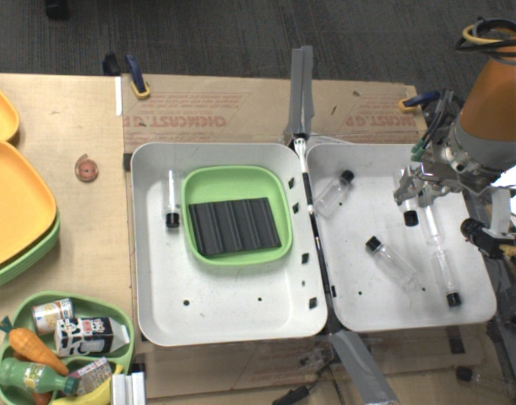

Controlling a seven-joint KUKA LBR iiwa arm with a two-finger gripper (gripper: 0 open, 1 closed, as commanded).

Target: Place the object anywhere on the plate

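I'm reading this as an early stage: nothing from the right bin [486,310] is on the green plate [237,184] yet. The plate is sitting in the left bin [148,302], carrying a dark ribbed slab [234,226] across its middle. One clear tube with a black cap [171,201] is lying on the left bin's floor just beside the plate's left edge, not on it. I'm keeping the gripper [420,191] over the upper right part of the right bin, and a clear tube [428,230] is hanging or lying right under it, black cap close to the jaws. I'm not able to tell how far the jaws are spread or whether they have that tube or are just above it, the metal parts are blurring together there. Three more clear tubes are waiting in the right bin: one near the top left [334,194], one in the middle [391,260], one toward the lower right [446,281], all flat on the floor, apart from each other. So I'm judging the pick as under way at best, with the carry across the divider and the drop onto the plate all left to do. The slab is taking most of the plate, so landing room is looking tight. The clutter on the tabletop at left is staying out of this.
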